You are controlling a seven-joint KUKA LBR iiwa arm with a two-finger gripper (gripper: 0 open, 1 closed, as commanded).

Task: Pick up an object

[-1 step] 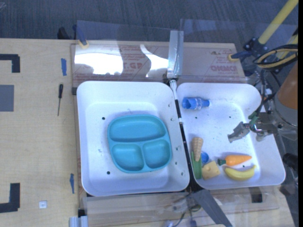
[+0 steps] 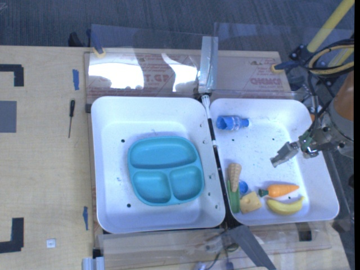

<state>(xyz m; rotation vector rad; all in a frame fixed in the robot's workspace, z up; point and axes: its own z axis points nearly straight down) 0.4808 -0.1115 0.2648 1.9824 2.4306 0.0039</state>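
Right bin [image 2: 320, 204], near edge: yellow toy banana [image 2: 284, 206], orange carrot [image 2: 281, 189] touching it, corn cob [image 2: 234, 185] by the divider. Mid-bin: jaws [image 2: 281, 156], cannot tell if released or clenched. Far end: blue-capped clear bottle [image 2: 232, 122] lying down.

A wooden bench [image 2: 39, 167] fills the left of the frame, marked with black angular corner marks [image 2: 14, 75]. A screwdriver [image 2: 71, 117] lies near the upper left, beside strips of blue tape [image 2: 75, 79]. Clear plastic panels [image 2: 146, 61] stand along the top centre. A yellow pole [image 2: 336, 16] slants through the upper right corner.
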